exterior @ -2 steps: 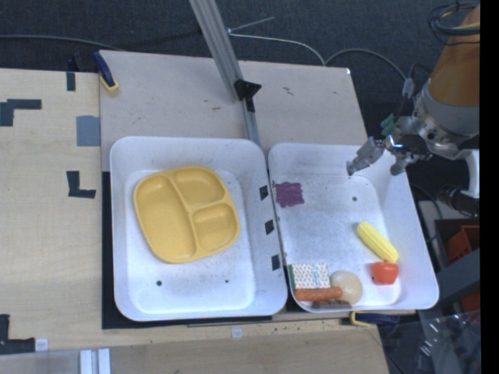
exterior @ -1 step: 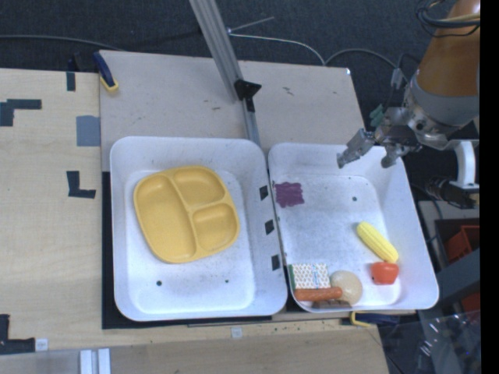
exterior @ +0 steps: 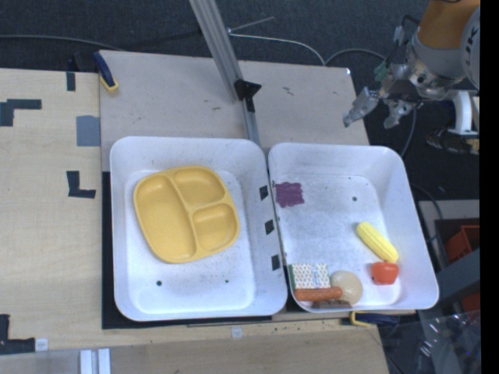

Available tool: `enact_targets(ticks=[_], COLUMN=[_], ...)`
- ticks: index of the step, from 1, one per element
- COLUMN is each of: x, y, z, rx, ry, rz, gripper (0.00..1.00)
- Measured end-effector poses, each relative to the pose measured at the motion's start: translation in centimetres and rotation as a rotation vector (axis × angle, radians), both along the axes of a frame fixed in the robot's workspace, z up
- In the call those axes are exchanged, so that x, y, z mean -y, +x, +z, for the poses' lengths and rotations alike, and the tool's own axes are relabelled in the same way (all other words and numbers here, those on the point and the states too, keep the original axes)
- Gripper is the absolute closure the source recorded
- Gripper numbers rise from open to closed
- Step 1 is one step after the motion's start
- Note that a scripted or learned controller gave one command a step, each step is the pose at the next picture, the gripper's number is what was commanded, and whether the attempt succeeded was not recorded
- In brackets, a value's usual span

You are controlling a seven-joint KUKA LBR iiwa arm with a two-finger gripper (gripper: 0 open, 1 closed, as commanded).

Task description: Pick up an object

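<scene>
The arm (exterior: 451, 22) is showing an orange band above a pale grey, rounded wrist section, which is catching some light. Below it, the gripper (exterior: 378, 109) is looking dark and metallic, with thin grey fingers (exterior: 355, 112) and small fittings crowding its body. Dark cables are trailing around the wrist, and a white piece is sitting beside it.

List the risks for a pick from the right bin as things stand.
1. The carrot, egg and patterned block sit packed against the right bin's near wall, so a grasp there may catch two things or hit the wall.
2. The tomato lies close beside the corn; going for one may nudge the other.
3. The gripper hangs outside the bin, beyond its far rim, which it must clear.
</scene>
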State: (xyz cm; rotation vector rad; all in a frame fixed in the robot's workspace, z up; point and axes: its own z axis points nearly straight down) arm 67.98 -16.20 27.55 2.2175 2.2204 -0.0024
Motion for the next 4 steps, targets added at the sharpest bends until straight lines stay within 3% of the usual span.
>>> enact_targets(ticks=[2,3,4], x=[-1.1,-2.3,-6.1], y=[-0.1,-1.1,-0.4], z=[-18.3,-18.5,-18.9], rx=[-0.02,-0.003,-0.024], ry=[-0.001,-0.002,-0.012], rz=[-0.003,-0.002,-0.007], gripper=[0.0,0.0,0.0])
